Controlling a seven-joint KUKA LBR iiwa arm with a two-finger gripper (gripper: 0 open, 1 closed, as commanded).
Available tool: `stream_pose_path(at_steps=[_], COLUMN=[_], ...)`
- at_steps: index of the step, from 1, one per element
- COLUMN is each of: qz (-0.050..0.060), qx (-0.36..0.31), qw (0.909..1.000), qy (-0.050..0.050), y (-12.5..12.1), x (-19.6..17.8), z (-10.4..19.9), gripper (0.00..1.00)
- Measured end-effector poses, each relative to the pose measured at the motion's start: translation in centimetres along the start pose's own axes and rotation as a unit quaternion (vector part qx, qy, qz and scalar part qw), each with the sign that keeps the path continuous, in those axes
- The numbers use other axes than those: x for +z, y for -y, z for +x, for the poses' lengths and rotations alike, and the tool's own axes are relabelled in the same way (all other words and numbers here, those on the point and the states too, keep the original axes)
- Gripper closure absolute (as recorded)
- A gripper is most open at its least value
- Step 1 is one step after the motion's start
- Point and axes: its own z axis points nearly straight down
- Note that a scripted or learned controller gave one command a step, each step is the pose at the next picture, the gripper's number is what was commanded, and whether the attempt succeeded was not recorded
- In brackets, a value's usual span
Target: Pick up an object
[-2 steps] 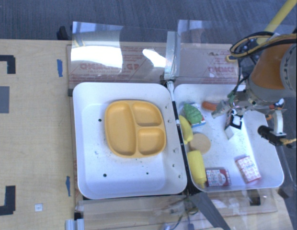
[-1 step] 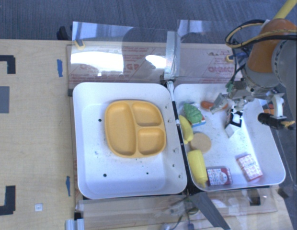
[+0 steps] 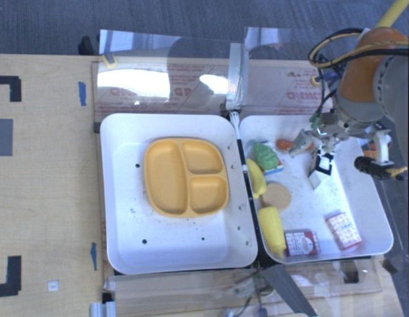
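Camera view, looking down at a slant, showed the pale wooden bench (image 3: 39, 203) bearing two shallow white bins side by side. In the left white bin (image 3: 119, 243) sat a yellow plastic plate with three compartments (image 3: 186, 176). The grey arm with its orange band (image 3: 366, 78) reached in over the right white bin (image 3: 369, 210), its two-finger gripper (image 3: 321, 160) hanging above the bin's upper middle; whether it was wide or narrow could not be told. Along that bin's left wall lay a yellow cylinder (image 3: 271, 230) and a yellow banana (image 3: 256, 178), with a green leafy toy (image 3: 265, 156) above them, then a tan round disc (image 3: 278, 195), two small red-and-white packets (image 3: 301, 243) (image 3: 343, 230), and a small orange piece (image 3: 285, 144) beside the gripper.
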Motion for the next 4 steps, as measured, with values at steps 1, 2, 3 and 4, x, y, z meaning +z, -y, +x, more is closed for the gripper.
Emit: stream_pose_path(at_steps=[1,2,3,4], qz=[0.000,0.001,-0.027,-0.034], qx=[-0.005,-0.010,-0.123,-0.075], qw=[1.0000,0.9999,0.9920,0.9966], qy=[0.001,0.002,0.002,0.004], y=[0.0,0.0,-1.1,5.9], x=[0.0,0.0,-9.2,-0.4], z=[0.2,0.3,0.7,-0.5], gripper=[0.00,0.00,0.00,0.00])
